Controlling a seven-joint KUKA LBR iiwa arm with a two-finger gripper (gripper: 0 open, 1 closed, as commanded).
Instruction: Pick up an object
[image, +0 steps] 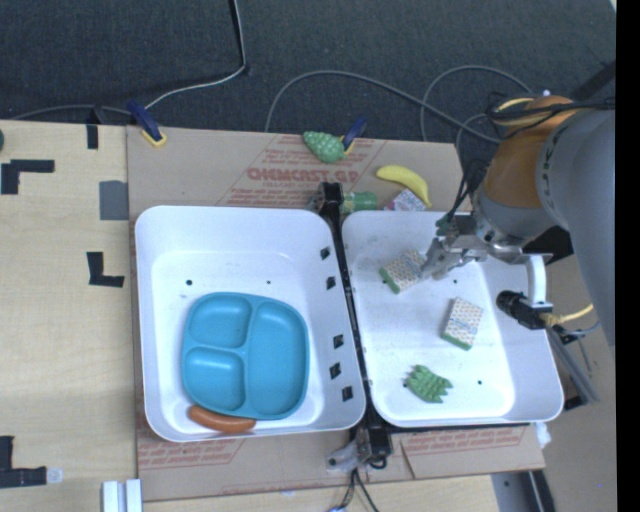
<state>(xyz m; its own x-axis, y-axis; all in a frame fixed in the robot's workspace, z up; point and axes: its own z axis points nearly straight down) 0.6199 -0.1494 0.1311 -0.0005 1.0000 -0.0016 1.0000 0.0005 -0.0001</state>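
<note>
Sponge (403, 271), patterned, is laid flat with its long axis slanting up-right toward the gripper (437, 262); whether it is clamped cannot be told.

A light wooden counter (60, 300) is covered in its middle by a brown cardboard sheet with red printing (270, 175). On that sheet two shallow white plastic bins are set side by side, touching: the left bin (160, 235) and the right bin (530, 390). Behind the right bin, on the cardboard, a yellow toy banana (404, 182) is laid, and to its left a green knobbly toy (323, 145). Left of the left bin, black tape marks (100, 270) are stuck to the bare wood.
</note>
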